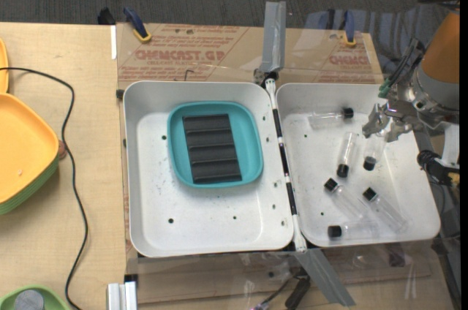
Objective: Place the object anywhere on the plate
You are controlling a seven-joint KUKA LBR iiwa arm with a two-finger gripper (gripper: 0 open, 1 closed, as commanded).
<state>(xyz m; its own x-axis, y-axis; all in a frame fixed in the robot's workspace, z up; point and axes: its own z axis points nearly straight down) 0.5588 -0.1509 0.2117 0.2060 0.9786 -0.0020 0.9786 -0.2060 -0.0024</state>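
Observation:
A teal square plate (251, 148) with a dark ridged insert lies in the left bin (146, 213). Several clear vials with black caps are scattered in the right bin (311, 224): one (345, 153) near the middle, one (371, 153) just right of it, and another (326, 118) at the back. My gripper (382, 127) hangs over the right bin's back right part, just above the upper end of the vial with its cap at the lower end. Nothing shows as held in it.
More vials (383, 208) lie toward the right bin's front. A metal divider (281, 155) separates the bins. Yellow and green dishes (22, 155) and a black cable (73, 155) sit on the wooden bench at left. Cardboard (190, 53) lies behind the bins.

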